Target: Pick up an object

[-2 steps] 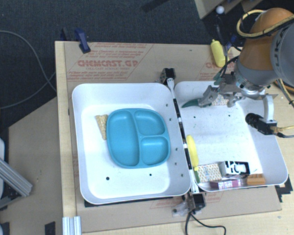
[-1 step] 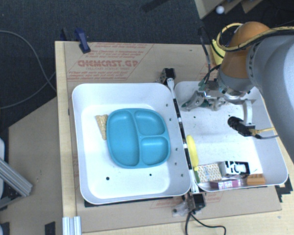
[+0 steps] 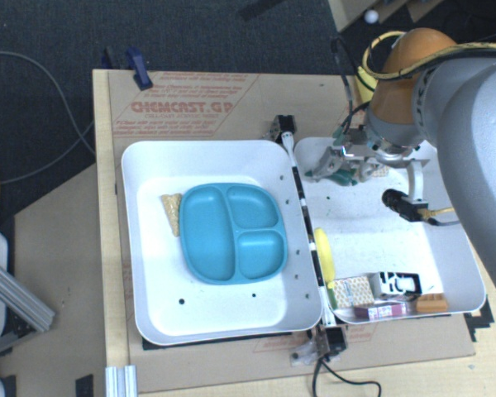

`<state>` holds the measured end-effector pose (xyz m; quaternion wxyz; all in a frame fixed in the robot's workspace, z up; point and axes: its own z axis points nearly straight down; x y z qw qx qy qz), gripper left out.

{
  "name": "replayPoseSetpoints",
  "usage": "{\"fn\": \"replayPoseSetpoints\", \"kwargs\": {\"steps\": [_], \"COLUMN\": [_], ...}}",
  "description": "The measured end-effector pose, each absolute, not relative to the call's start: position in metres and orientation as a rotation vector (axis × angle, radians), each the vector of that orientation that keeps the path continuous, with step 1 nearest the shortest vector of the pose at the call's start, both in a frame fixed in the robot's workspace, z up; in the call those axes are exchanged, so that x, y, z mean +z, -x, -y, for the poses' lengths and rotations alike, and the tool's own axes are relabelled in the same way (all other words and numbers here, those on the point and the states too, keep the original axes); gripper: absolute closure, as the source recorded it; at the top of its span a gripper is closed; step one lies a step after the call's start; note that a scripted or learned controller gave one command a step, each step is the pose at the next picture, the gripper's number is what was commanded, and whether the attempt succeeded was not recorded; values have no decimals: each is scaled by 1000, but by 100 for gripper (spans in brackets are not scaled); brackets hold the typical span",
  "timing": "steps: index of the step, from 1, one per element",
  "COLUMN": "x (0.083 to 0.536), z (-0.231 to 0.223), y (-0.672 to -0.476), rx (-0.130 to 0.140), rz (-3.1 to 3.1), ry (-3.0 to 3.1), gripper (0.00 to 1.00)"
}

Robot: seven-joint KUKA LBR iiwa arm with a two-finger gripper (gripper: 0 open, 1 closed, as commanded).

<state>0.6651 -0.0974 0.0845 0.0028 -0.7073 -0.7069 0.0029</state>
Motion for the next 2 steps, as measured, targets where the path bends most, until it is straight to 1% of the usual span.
{"fn": "replayPoseSetpoints", "kwargs": {"steps": [1,2], "x": [85,93], "z": [101,105], "y": [-665,-662], "rx": [7,28], "rz": [2218,2215], "ry": [2218,2213], "gripper": [0,100]}}
